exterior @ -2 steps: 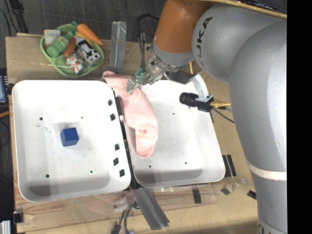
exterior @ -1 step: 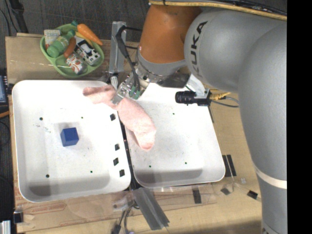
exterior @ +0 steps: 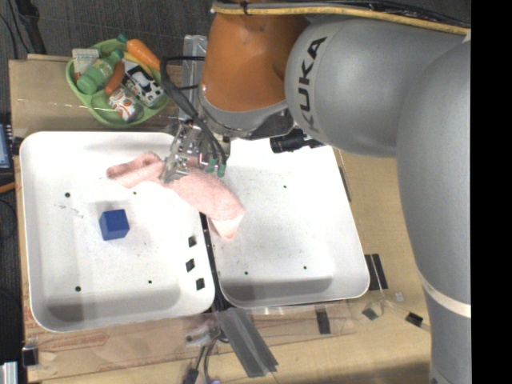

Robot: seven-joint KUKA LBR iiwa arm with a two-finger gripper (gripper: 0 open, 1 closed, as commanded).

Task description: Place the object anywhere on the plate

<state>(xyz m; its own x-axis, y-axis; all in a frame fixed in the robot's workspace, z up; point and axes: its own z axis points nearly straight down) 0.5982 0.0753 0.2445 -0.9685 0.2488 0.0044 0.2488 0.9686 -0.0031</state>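
The pink cloth (exterior: 204,194) lies draped across the wall shared by the left bin (exterior: 48,214) and the right bin (exterior: 320,238). The pincer (exterior: 192,160) sits low over its far end, but whether it is wide, narrow or gripping cloth I cannot tell. No plate is evident, so the drop spot is uncertain; limp fabric could snag on the wall, slip free, or sweep the blue cube (exterior: 114,223).

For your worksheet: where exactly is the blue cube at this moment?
The blue cube sits on the floor of the left bin in the camera view, below and left of the pink cloth and apart from it.
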